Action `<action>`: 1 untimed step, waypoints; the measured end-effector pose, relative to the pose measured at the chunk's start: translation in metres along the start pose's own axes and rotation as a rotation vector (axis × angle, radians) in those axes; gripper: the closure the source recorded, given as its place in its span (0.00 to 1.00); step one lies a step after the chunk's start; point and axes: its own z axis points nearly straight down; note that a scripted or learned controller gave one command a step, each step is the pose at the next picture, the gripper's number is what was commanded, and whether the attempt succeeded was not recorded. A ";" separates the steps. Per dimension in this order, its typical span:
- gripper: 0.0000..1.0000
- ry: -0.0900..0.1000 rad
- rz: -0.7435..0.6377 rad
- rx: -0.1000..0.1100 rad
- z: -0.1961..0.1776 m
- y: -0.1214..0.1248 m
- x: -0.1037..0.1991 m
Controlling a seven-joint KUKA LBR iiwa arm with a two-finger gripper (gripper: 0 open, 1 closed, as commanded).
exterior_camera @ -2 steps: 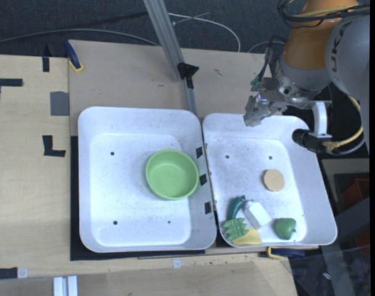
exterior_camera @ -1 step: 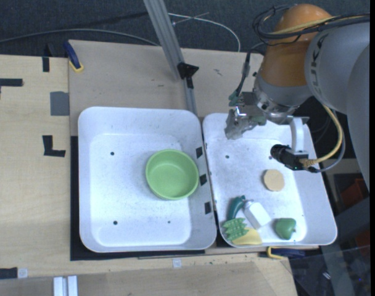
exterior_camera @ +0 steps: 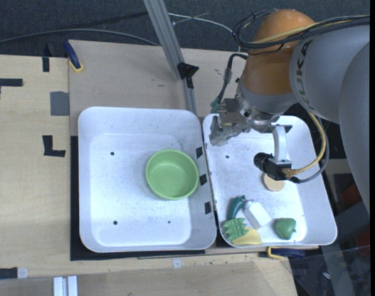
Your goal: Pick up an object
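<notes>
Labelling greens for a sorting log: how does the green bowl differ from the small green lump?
The bowl is pale green, the lump darker. The bowl is far bigger. The bowl sits in the left bin, the lump in the right bin's near corner. Both are green and lie apart from the hand.

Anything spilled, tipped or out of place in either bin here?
Nothing stands out. The green bowl sits upright in the left bin. A few small items, among them a green lump and a white block, lie huddled along the right bin's near edge, all inside the rim.
</notes>
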 end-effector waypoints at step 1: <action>1.00 0.000 -0.001 0.001 0.001 -0.019 0.053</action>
